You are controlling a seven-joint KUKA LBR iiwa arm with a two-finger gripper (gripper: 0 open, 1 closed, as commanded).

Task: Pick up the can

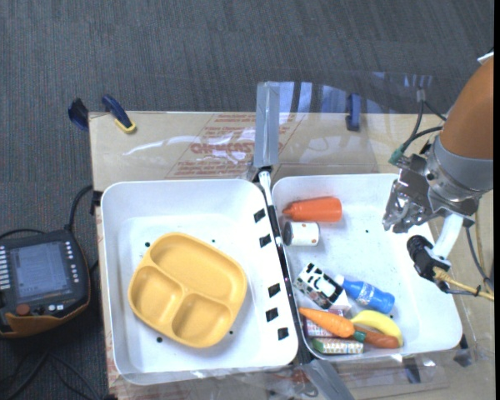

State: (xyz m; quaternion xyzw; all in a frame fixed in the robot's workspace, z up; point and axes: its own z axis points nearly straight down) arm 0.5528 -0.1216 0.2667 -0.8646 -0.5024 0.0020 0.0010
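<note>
- Floor (pixel 150 48): dark grey carpet is lying around the bench, reaching behind and far to the camera-left of the gripper.
- Bench (pixel 192 140): a pale board with faint red printing is bearing both bins; a clear panel (pixel 333 132) is standing just behind the gripper's bin, and clamps (pixel 117 115) are gripping the far corner, well off to camera-left.
- Left bin (pixel 117 215): well apart from the gripper, it is holding a yellow divided plate (pixel 187 290).
- Right bin (pixel 358 186): the gripper is hanging over its camera-right part.
- Arm (pixel 471 132): grey with an orange band, it is reaching in from camera-right.
- Teach pendant (pixel 37 277): it is resting on the floor, farthest from the gripper.
- Gripper (pixel 400 215): it is hovering above bare bin floor, nothing between its fingers; whether they are apart or together cannot be told from this slant.
- Orange bottle (pixel 315 210): it is lying to camera-left of the gripper, just behind the can.
- Clutter nearer the camera than the gripper: a blue bottle (pixel 367 293), a carrot (pixel 329 322), a banana (pixel 377 323) and a black-and-white toy (pixel 318 283).
- Can (pixel 302 233): small, white, on its side near the divider, it is lying apart from the gripper to camera-left.
- Progress, as judged: the can is untouched; approach, descent, closing and lift are all remaining.
</note>
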